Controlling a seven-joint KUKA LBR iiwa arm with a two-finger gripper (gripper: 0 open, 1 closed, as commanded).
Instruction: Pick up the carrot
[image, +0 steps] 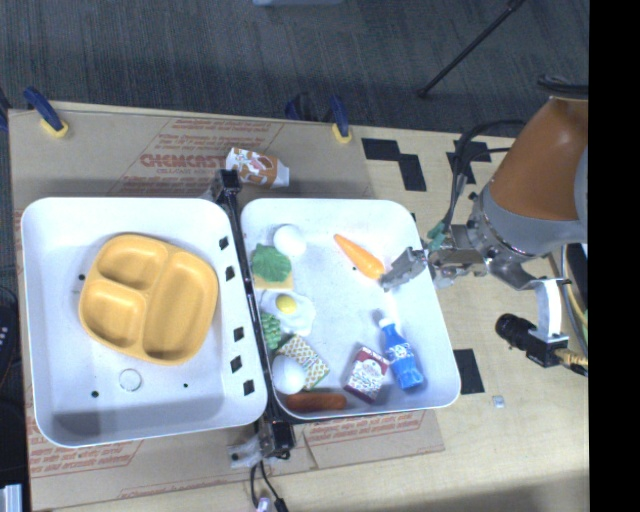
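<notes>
Hovering with gripper (398, 272) over right bin's (432, 330) right rim, jaws' state unclear, sitting just right of carrot (358, 255) lying in far half.

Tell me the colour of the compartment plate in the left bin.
The compartment plate is yellow-orange, seen clearly in the camera view, lying in the white left bin.

Fixed overhead camera, slanted down, both bins (40, 300)

Lab: clamped bench (480, 420), white bins (40, 300)
</notes>
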